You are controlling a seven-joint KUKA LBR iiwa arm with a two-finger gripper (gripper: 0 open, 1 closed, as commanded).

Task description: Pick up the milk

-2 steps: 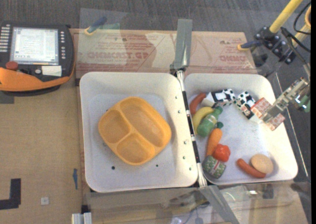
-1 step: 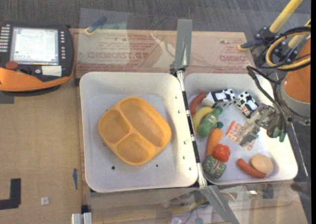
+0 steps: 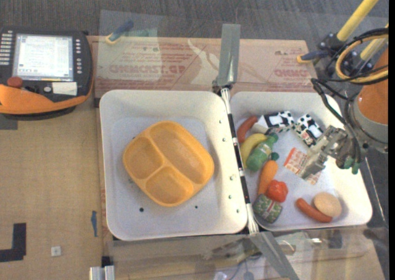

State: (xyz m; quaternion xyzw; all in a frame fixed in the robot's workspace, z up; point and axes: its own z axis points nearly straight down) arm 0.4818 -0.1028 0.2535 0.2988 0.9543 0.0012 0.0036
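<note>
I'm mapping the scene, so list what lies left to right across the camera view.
Control pendant → orange divided plate in the left bin → green pear → carrot → cow-patterned milk carton → gripper → bread roll.

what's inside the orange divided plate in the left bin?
Nothing visible in the orange plate: all three compartments show bare. It sits alone in the left bin. Whatever lies under the plate is covered. The toy food, including the cow-patterned milk carton, is in the right bin.
</note>
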